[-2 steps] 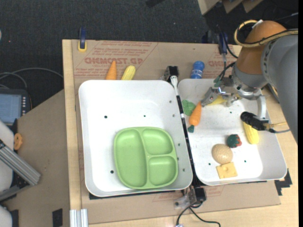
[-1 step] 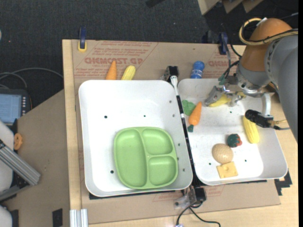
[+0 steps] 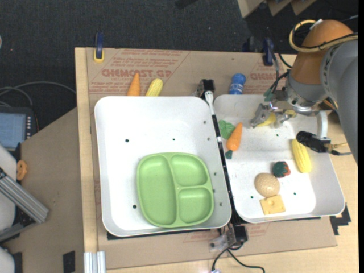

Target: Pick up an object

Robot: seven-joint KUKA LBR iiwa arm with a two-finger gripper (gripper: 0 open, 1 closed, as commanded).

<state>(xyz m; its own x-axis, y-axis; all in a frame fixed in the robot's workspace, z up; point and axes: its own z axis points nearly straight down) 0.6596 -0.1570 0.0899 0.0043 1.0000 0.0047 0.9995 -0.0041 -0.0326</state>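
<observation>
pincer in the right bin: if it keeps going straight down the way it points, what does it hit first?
Most likely the bare floor of the right bin near its back edge. The pincer points down there; the carrot lies off to its side. Depth is unclear.

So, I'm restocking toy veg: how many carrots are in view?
2. One carrot lies in the right bin, by its left wall. The other carrot lies on the bench behind the left bin. The arm may hide more.
</observation>
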